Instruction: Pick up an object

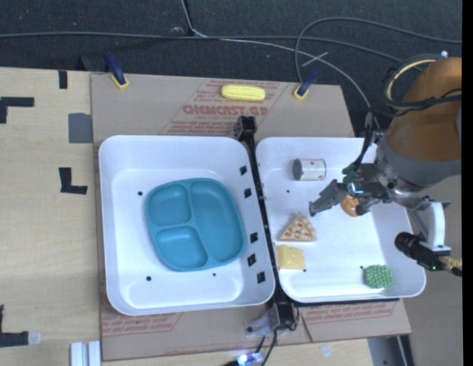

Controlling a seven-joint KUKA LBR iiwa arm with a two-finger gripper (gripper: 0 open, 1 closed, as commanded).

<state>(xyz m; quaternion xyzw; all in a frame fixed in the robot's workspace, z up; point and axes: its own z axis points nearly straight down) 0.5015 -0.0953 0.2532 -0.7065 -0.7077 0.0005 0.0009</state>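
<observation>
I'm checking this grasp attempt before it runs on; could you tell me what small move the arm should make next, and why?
Probably a short descent straight down. The gripper hangs over the right bin, and the small orange object sits right beside its fingers, not visibly between them. The pizza slice and grey cylinder lie apart, so the orange piece looks like the nearest target.

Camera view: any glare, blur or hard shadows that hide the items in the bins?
Camera view: even, soft light; the white right bin looks bright but not blown out. The blue divided plate, pizza slice and grey can read slightly soft. The gripper is dark and blurred; the orange object beside it lacks detail.
</observation>
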